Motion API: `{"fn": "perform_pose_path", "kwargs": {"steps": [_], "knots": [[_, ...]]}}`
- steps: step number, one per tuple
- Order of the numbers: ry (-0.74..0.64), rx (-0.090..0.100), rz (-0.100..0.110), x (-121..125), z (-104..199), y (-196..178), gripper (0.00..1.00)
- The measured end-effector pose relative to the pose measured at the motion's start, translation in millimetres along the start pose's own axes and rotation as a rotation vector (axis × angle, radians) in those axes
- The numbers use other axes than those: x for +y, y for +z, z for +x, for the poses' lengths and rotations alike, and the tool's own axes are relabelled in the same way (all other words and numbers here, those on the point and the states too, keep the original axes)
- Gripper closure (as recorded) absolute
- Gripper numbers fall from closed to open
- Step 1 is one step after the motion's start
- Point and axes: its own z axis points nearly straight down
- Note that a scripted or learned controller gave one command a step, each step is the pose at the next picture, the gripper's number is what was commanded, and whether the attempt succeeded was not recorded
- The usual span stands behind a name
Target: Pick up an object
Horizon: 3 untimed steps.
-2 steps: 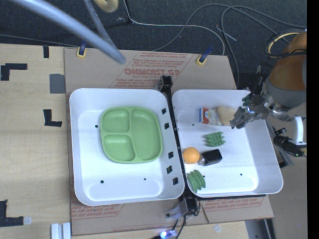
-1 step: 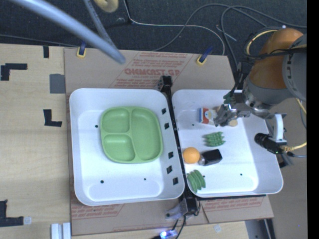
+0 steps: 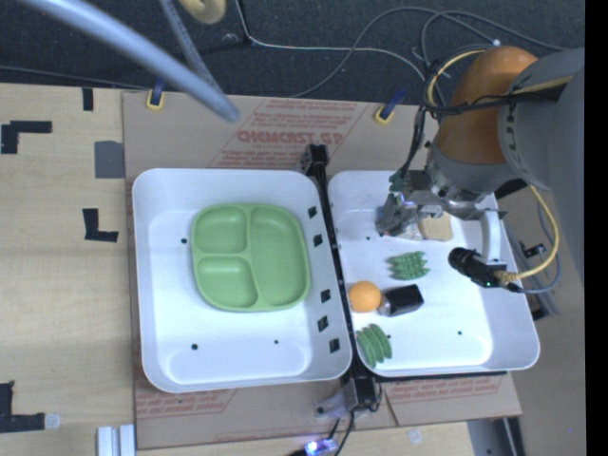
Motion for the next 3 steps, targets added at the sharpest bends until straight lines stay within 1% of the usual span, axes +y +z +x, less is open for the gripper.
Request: {"fn": "perform_pose_path", "kwargs": {"steps": [1,2,3], "knots": [[0.001,0.0,0.001,-1.5,50.4,1.1,1.0],[0.0,0.0,0.0,4.9,103.6,4.1,1.0],[-0.001,0.0,0.0,8.3,162.9,0.6,1.0]]}}
